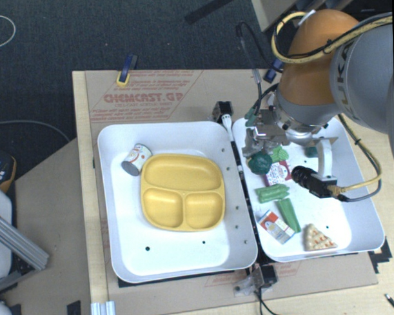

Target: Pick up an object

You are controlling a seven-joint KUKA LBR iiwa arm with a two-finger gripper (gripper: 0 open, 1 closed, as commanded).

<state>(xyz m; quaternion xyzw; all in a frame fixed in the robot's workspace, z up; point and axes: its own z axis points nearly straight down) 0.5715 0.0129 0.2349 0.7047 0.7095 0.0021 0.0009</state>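
While the gripper [264, 145] hangs over the right bin [364, 235] above a green object [260, 162] (its grip cannot be judged), a yellow tray [182, 190] occupies the left bin [114, 189]

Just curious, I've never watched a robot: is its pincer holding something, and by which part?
It cannot be told: the pincer sits low over a dark green object.

From my station I see dark grey carpet [64, 35] at the far side and left, with thin cables [2, 30] looping across it. The bench top is a tan board [149, 94] with red lettering. An aluminium rail [19, 247] lies near left.
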